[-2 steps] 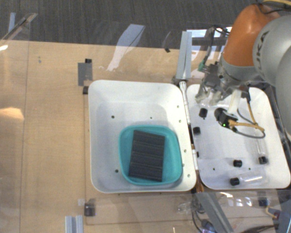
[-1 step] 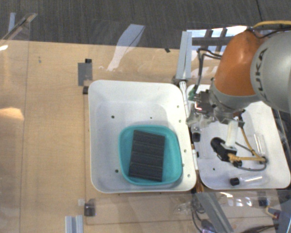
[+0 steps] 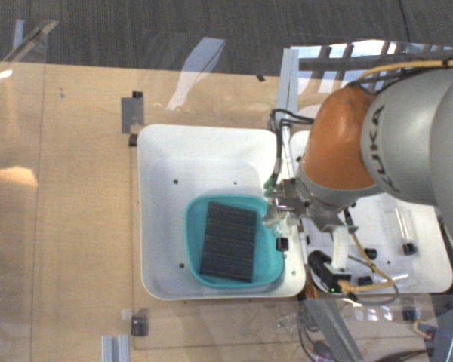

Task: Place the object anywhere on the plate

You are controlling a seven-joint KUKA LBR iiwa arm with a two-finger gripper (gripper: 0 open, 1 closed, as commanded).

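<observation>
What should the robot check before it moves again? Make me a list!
1. Dark ridged block lies on the teal plate: ok.
2. Block sits wholly inside the plate's rim: ok.
3. Plate rests flat in the left bin: ok.
4. Gripper fingers let go: cannot tell, the wrist hides them.
5. Gripper is away from the plate: not ok, it hangs at the plate's right edge.
6. Small clear object in the right bin is out of the way: ok.

Below me the tan wooden surface (image 3: 60, 240) carries two shallow white bins, the left bin (image 3: 160, 202) and the right bin (image 3: 430, 266) touching side by side, with a small clear tube (image 3: 405, 232) lying in the right one and dark carpet (image 3: 174, 13) beyond the far edge.
</observation>
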